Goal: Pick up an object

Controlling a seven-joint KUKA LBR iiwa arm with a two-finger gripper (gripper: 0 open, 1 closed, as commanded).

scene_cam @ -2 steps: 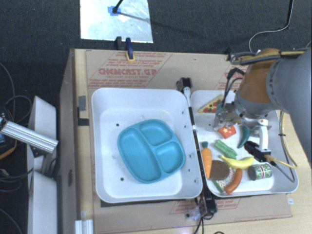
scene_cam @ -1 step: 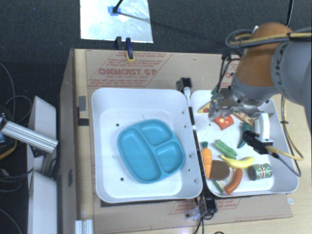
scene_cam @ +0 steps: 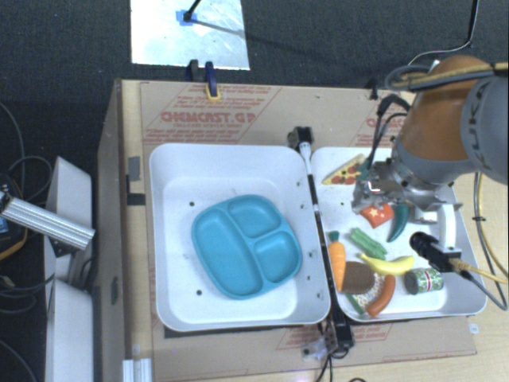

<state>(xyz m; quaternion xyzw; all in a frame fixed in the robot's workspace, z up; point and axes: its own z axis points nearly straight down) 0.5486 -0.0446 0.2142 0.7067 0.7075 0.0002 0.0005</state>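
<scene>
Worktop point(scene_cam: 238, 106), brown board sheet, carrying two white bins side by side; arm reaching in over the right bin point(scene_cam: 469, 293).

Left bin point(scene_cam: 171, 213) holding a blue divided plate point(scene_cam: 245, 245). Right bin holding, relative to the banana point(scene_cam: 387, 264): pizza slice point(scene_cam: 343, 170) far above; red block point(scene_cam: 377, 213) and dark green pepper point(scene_cam: 398, 221) just above; carrot point(scene_cam: 337, 263) left; sausage point(scene_cam: 382, 294) below; small can point(scene_cam: 424, 280) right. End effector point(scene_cam: 374, 193) hovering above the red block; whether released or clenched, cannot tell.
</scene>
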